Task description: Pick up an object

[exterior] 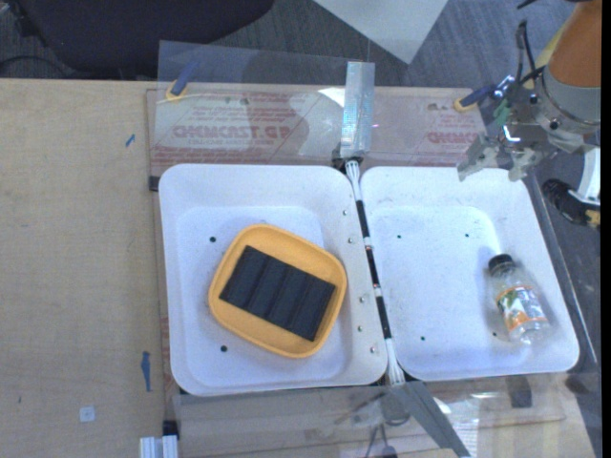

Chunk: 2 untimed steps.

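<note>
A small clear bottle point(516, 303) with a black cap and a colourful label lies on its side in the right bin point(430, 284), near its right wall. A yellow square tray holding a black ridged insert point(277, 289) rests tilted in the left bin point(191, 256). My gripper point(498, 157) hangs at the far right corner of the right bin, well above the bottle and apart from it. Its fingers are spread and nothing sits between them.
A clear plastic sheet with red lettering point(258, 127) and a metal divider post point(358, 113) lie behind the bins. Wooden bench surface point(67, 256) stretches to the left. The arm's orange band point(578, 41) sits at the upper right.
</note>
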### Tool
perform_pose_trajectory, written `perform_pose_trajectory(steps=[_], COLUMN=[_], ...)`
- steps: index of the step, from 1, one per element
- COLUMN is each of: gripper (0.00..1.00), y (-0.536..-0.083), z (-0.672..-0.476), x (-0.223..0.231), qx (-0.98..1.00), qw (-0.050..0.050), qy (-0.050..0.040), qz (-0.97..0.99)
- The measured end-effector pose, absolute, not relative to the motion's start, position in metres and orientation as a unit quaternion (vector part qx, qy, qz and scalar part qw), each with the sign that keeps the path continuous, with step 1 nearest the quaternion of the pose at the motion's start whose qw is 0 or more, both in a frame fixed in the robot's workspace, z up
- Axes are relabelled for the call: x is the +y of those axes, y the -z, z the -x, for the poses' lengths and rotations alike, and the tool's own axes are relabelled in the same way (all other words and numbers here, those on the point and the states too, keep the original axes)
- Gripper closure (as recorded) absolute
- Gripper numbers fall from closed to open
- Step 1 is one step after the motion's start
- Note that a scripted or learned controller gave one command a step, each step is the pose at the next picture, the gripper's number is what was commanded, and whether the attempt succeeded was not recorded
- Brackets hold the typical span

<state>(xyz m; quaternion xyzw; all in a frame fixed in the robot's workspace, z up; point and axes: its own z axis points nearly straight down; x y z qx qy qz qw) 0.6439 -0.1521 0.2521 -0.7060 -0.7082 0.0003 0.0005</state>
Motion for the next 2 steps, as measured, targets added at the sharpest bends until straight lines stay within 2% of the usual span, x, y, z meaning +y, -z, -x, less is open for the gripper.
perform_pose_trajectory(steps=[1,2], gripper=[0.0,0.0], y=[-0.134,-0.092], z=[-0.613,-0.555], x=[-0.19,-0.215], qx=[-0.735,-0.744], qw=[0.0,0.0], qy=[0.0,0.003], qz=[0.678,0.668])
